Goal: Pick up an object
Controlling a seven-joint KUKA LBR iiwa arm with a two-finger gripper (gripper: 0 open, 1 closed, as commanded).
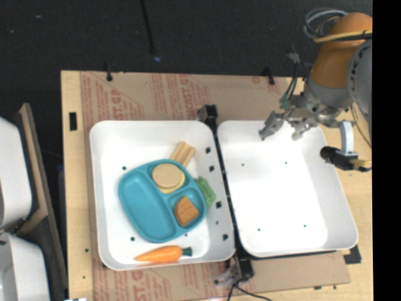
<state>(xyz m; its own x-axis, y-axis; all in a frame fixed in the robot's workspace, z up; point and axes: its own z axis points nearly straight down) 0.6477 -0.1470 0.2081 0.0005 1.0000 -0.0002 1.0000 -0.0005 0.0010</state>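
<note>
The hand (283, 125) hangs open over the right bin (326, 231); it should cross left and drop squarely onto the carrot (161, 254).

Both white bins (103, 168) looked like smooth, slightly glossy plastic, as did the blue divided tray (141, 209) and the orange toy carrot (160, 254). The counter (150, 96) showed matt, pale plywood with printed red lettering.
</note>
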